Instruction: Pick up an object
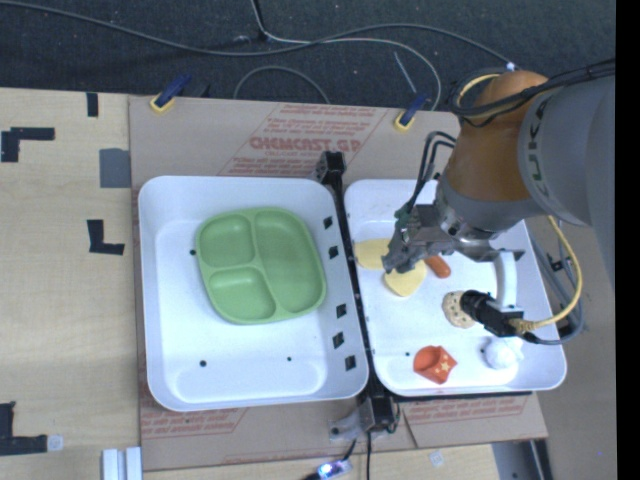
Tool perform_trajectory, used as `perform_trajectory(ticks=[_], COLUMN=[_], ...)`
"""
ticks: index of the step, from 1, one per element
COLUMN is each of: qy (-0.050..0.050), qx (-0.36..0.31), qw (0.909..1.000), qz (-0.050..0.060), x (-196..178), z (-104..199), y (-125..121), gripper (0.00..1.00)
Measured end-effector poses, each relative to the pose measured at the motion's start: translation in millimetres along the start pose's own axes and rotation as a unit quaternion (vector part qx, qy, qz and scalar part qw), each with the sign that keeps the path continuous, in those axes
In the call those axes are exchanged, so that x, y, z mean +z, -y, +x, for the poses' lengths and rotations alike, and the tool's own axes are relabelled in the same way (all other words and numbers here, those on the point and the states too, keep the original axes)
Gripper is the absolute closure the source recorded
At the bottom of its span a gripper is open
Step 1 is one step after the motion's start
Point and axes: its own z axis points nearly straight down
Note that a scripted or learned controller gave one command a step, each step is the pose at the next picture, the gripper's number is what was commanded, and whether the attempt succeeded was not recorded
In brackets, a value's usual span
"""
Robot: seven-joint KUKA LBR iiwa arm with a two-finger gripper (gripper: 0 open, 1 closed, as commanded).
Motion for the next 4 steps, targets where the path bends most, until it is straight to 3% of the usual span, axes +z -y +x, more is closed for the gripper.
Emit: perform_trajectory(ticks=[1, 3, 4], qy=[0.0, 0.001, 0.001], qx=[0.0, 0.0, 0.001], qw=[1.0, 1.0, 1.0], qz=[0.0, 0.001, 0.001], x=[1, 4, 4], z=[50, 140, 138], y=[-4, 10, 10], gripper=[1.0, 1.0, 0.0])
